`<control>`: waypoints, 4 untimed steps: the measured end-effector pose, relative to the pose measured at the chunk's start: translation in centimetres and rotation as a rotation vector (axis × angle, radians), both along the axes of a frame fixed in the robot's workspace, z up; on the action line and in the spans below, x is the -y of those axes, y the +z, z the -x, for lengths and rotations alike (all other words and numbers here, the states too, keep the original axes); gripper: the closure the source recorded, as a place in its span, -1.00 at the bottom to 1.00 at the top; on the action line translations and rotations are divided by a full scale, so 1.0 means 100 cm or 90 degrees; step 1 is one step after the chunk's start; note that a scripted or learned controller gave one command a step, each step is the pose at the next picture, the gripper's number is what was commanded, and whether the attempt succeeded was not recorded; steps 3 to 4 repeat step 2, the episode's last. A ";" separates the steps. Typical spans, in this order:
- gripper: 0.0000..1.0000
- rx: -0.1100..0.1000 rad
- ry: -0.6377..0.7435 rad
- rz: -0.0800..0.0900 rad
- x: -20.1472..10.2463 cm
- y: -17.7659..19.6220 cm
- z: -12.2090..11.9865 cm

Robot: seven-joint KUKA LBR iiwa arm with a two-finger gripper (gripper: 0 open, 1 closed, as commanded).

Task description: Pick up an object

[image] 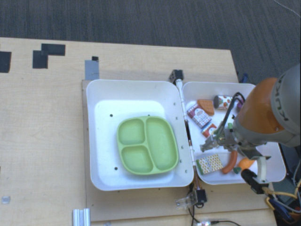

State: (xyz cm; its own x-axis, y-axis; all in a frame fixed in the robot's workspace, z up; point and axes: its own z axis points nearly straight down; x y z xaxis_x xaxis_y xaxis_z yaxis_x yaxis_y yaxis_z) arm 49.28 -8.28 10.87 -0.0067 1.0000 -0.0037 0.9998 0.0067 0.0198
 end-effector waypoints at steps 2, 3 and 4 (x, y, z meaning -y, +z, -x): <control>-1.00 0.002 0.002 0.000 -0.001 0.010 -0.001; -1.00 0.002 0.002 0.000 -0.001 0.010 -0.001; -1.00 0.002 0.002 0.000 -0.001 0.010 -0.001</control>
